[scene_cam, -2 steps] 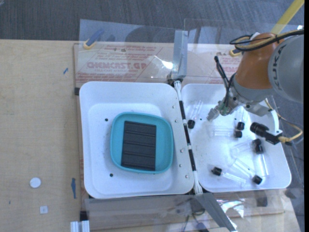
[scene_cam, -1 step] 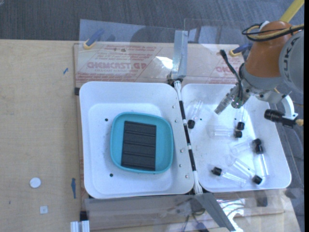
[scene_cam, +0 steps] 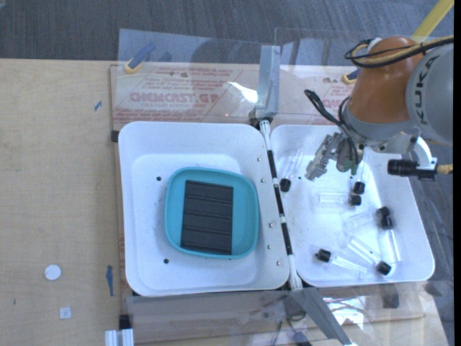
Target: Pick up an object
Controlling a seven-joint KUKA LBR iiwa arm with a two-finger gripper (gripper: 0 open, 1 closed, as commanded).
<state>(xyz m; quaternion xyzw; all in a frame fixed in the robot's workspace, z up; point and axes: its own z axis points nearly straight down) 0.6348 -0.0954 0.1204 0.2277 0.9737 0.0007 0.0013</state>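
The gripper (scene_cam: 330, 158) hangs over the right bin (scene_cam: 410, 193) near its back edge; whether it grips anything cannot be told. Clear vials (scene_cam: 353, 254) with black caps lie scattered toward that bin's front right corner. A blue tray (scene_cam: 245, 193) sits in the left bin (scene_cam: 137, 215).

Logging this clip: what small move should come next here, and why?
Probably a short descent toward the vials. The end effector hangs over the upper part of the right bin with nothing visibly between its fingers, while the clear black-capped vials lie scattered lower in that bin.

Tray (scene_cam: 246, 215) in left bin (scene_cam: 137, 193)
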